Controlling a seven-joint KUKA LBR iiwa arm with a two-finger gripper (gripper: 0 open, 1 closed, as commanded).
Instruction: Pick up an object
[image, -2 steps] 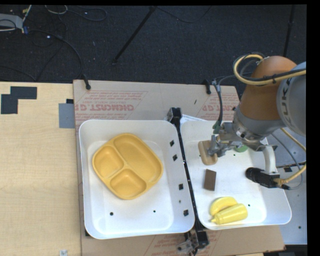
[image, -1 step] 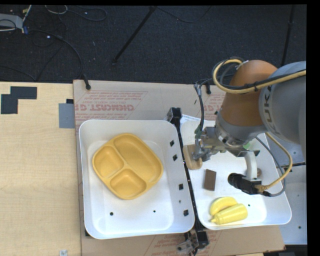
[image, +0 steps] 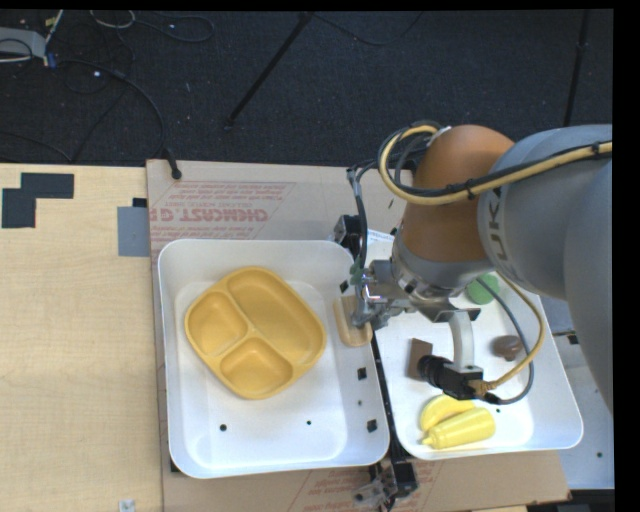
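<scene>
Two shallow white bins are set side by side on the bench, over a sheet of printed cardboard. In the left bin a yellow divided plate with three compartments is laid flat, turned at a slant and placed toward the bin's upper half. The right bin is largely covered by the arm, which is reached in from the right, its orange band seen above the wrist and yellow and black cables looped around it. The claw is seen low over the dividing rims of the two bins, just beside a small tan wooden block that is lodged at the inner edge of the left bin; whether the block is touched cannot be told, and how far the claw is spread, or whether anything is gripped in it, cannot be made out from this view. In the right bin, a yellow banana-like toy is laid near the front rim. A dark brown block is placed behind it, nearer the divider, and a black fitting on the cable is seen just above the toy. A green object is partly hidden under the arm toward the back of the bin, and a small brown object is set near the right side, well apart from the yellow toy. Dark floor with loose cables is seen beyond the bench.
</scene>
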